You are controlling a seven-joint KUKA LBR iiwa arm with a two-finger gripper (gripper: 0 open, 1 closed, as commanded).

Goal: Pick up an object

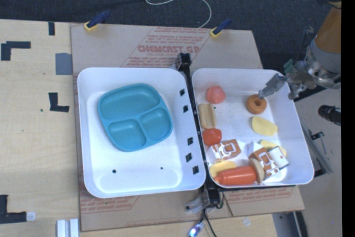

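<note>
The right bin [288, 119] holds several toy foods. Among them are a brown donut [256, 104], a pink-orange ball [216, 94], a tan bread roll [207, 115], a red tomato-like piece [212, 136], a yellow lemon-shaped piece [264, 126] and a red sausage [238, 176]. My gripper [278, 95] hangs over the bin's upper right part. It is open, with one grey finger [272, 86] pointing down-left and ending just above and right of the donut. Nothing is between the fingers.
The left bin [94, 164] carries a blue divided plate [135, 116]. Two red-and-white patterned blocks [227, 149] [269, 159] and a yellow banana-like piece [223, 166] crowd the right bin's near end. A black divider [191, 119] runs between the bins.
</note>
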